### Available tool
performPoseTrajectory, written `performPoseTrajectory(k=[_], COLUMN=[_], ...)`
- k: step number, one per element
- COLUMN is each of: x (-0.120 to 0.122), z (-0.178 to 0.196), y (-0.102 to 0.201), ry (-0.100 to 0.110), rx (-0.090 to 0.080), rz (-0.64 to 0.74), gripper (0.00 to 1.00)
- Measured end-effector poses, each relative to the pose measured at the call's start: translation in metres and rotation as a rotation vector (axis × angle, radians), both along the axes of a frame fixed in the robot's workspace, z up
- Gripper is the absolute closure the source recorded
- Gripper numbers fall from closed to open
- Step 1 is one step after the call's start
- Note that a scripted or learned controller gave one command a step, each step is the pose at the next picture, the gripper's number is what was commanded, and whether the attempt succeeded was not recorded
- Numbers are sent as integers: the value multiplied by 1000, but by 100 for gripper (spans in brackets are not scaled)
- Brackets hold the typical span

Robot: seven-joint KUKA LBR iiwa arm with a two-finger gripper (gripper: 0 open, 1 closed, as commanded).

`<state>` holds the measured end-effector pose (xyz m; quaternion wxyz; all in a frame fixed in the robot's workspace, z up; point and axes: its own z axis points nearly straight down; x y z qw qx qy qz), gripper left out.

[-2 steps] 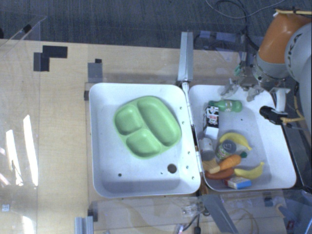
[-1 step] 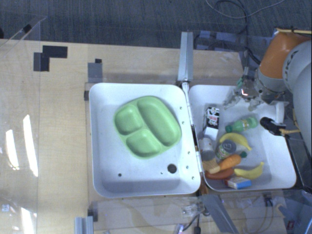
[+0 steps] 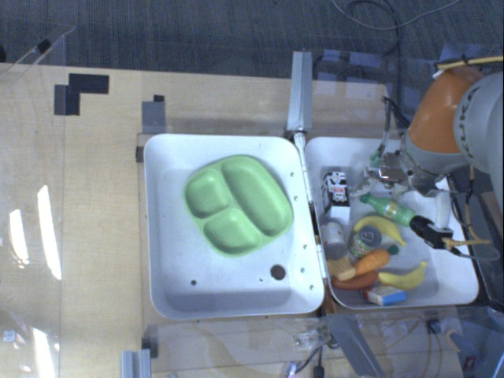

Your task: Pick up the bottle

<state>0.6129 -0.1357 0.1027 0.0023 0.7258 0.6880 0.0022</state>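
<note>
The bottle (image 3: 389,209) is green and lies on its side in the right bin (image 3: 466,288), near the bin's middle, with its cap pointing left. My gripper (image 3: 383,175) hangs just behind the bottle, toward the bin's back edge, at the end of the grey arm with its orange band (image 3: 435,115). The wrist body hides the fingertips, and nothing shows between them.
Around the bottle lie a small black-and-white carton (image 3: 337,187), two bananas (image 3: 379,229) (image 3: 404,275), a can (image 3: 363,243), a carrot (image 3: 367,264) and a small box (image 3: 386,295). The left bin (image 3: 169,282) holds a green divided plate (image 3: 236,203). A metal divider post (image 3: 299,93) stands between the bins.
</note>
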Motion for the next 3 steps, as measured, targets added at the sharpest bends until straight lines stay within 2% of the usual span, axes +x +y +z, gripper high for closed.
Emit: performPoseTrajectory(k=[1,2,3], x=[-40,-37,-9], z=[-14,-2,83], y=[-66,-65,21], ry=[-4,-12,-3], rx=[-4,-4,-2], rz=[90,93,127], gripper=[0,100,100])
